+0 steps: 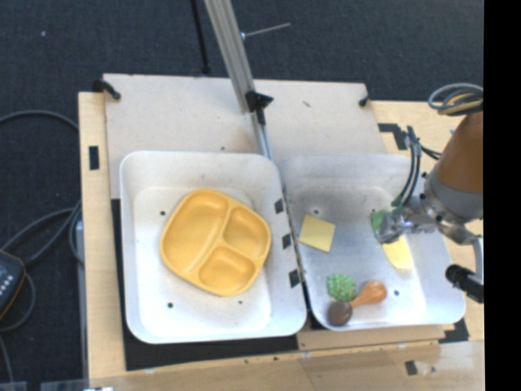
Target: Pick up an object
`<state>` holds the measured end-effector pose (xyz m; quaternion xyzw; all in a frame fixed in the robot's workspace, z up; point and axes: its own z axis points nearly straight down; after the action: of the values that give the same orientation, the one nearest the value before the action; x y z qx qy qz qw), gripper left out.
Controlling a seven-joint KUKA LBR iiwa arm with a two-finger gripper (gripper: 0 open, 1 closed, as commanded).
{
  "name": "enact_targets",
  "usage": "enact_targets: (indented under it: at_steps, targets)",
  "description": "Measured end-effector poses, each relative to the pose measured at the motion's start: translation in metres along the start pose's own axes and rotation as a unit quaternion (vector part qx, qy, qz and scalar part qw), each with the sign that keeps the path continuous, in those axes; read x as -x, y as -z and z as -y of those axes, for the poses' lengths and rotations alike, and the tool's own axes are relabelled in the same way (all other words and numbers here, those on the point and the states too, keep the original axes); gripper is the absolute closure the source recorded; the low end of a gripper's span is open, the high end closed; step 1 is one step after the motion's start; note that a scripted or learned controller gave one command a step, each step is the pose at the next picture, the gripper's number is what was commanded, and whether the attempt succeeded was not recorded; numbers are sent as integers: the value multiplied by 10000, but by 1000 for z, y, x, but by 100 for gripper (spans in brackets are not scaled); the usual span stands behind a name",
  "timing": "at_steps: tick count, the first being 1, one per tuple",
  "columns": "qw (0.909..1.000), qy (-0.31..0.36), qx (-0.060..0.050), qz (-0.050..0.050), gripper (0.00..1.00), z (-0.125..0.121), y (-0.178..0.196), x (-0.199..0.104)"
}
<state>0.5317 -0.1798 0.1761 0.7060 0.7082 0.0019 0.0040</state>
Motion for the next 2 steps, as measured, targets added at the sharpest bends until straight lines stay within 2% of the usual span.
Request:
enact_targets:
  at_steps: [2]
  targets:
    - [10000, 2, -11, -2, 100, -10, 88, 8]
